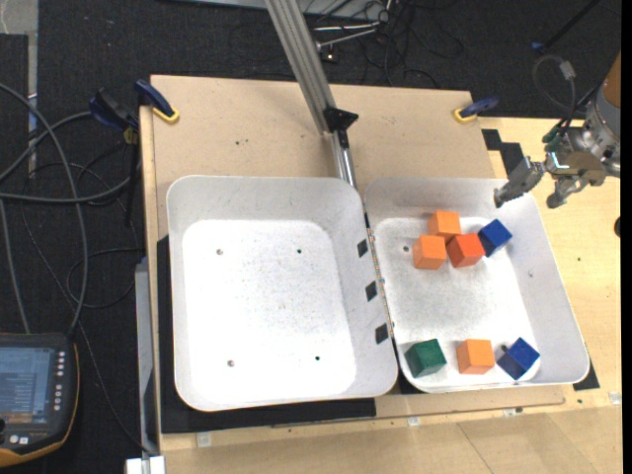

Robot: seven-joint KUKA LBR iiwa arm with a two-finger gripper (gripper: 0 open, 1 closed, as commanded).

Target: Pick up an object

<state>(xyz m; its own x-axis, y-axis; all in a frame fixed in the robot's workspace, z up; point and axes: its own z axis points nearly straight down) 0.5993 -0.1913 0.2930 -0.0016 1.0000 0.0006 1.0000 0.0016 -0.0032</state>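
Right bin (553, 294): blue cube (495, 235) below-left of claw (538, 188)

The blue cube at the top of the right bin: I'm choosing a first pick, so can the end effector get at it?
Probably yes. The end effector is open above the bin's upper right rim, and the blue cube lies just below-left, its right side free; only a red-orange cube touches its left.

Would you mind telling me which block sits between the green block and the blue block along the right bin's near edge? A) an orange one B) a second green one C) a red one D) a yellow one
A: the orange block sits between the green block and the blue block in the right bin.
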